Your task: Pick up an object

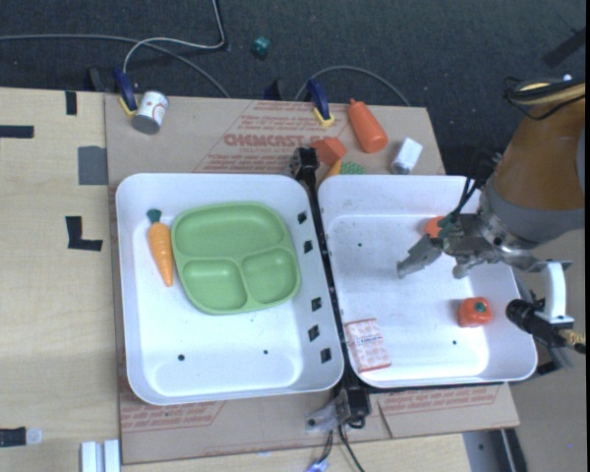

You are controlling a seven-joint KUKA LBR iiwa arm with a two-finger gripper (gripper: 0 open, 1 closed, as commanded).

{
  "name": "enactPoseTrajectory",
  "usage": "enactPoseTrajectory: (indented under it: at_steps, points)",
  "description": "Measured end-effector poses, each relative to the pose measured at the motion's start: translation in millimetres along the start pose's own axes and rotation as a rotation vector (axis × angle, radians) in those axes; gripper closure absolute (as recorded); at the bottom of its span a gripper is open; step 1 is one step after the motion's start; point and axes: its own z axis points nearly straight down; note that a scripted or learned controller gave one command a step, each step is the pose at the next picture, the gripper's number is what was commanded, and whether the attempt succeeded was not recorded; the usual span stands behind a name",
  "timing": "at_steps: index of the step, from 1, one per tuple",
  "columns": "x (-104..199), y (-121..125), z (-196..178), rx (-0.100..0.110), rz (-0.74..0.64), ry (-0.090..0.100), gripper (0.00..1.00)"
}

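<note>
- Grey two-finger gripper (435, 260) at right-centre of frame, over right shallow white bin (393, 347); fingers spread apart, gripping nothing.
- Small orange-red tomato-like toy (475, 311) in lower right of that bin, just below-right of gripper, apart from it.
- Another small orange piece (434, 227) by gripper's upper side, partly hidden, contact unclear.
- White card with red print (367, 344) at bin's lower left.
- Left shallow white bin (216, 377) with green three-compartment plastic plate (236, 257); orange toy carrot (160, 248) just left of plate.
- Orange bottle-shaped toy (367, 126) on cardboard above right bin.
</note>
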Motion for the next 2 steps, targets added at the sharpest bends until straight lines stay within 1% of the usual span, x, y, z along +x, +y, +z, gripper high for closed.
enactPoseTrajectory:
  at_steps: [1,2]
  points:
    - [-100.9,50.4,56.9,0.001,0.003,-0.002,0.00]
    - [-97.6,117.7,141.2,-0.009,-0.001,-0.004,0.00]
